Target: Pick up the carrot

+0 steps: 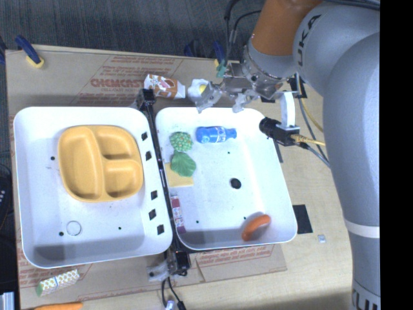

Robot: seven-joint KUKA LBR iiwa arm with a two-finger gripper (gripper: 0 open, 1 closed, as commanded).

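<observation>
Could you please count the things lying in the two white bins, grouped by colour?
Yellow: 2, divided tray and flat yellow piece
Green: 2, bumpy green item and leafy green item
Blue: 1, blue bottle
Orange: 1, carrot
Total: 6

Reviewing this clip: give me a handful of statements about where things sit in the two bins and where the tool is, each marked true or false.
1. The carrot lies in the right bin, near its front right corner. True.
2. The tool is right over the carrot. False: it is at the far rim of the right bin, across the bin from the carrot.
3. The yellow divided tray sits in the left bin. True.
4. The blue bottle is in the left bin. False: it lies in the right bin, near the far rim.
5. The carrot is between the tool's fingers. False: it rests on the bin floor.
</observation>
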